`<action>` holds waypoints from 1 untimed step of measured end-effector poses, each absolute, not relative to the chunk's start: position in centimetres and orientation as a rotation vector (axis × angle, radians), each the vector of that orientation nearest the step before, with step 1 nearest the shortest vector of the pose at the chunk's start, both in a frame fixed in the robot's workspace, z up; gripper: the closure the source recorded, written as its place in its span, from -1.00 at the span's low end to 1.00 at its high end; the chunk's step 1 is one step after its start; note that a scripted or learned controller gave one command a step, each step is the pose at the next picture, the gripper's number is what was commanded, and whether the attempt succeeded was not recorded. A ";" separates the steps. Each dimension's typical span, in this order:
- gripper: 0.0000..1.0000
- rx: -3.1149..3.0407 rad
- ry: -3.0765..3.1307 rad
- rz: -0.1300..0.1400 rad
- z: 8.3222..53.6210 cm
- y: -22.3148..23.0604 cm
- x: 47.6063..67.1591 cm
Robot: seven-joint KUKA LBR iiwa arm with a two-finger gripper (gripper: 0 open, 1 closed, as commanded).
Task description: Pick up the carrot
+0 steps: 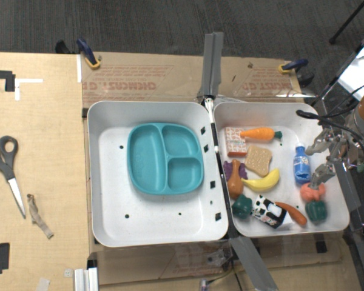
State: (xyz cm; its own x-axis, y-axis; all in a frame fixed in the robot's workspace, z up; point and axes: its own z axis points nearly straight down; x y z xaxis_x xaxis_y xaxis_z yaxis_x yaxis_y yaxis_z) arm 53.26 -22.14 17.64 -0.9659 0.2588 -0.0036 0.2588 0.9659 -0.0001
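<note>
Camera view, right bin (225, 111): carrot (258, 134) is lying flat near the bin's far wall, beside the cracker box (234, 141), untouched. Gripper (325, 157) is hovering at the bin's right wall, above an orange fruit (312, 192), fingers spread and gripping nothing, likely positioning before reaching.

Two bins side by side on the counter (42, 162), a plate in one and toy food in the other.

The left bin (103, 223) holds a divided plate (165, 159) near its middle. In the right bin (255, 226), the carrot (258, 134) lies toward the back, just right of a wafer block (234, 141); a toast slice (258, 159) sits before it, a banana (262, 179) before that. A bottle (301, 164) stands to the right, near the tool (325, 157). Scissors (7, 168) lie on the counter, well left of both bins.
</note>
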 end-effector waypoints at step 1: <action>-1.00 0.519 3.093 0.000 23.3 -18.7 60.3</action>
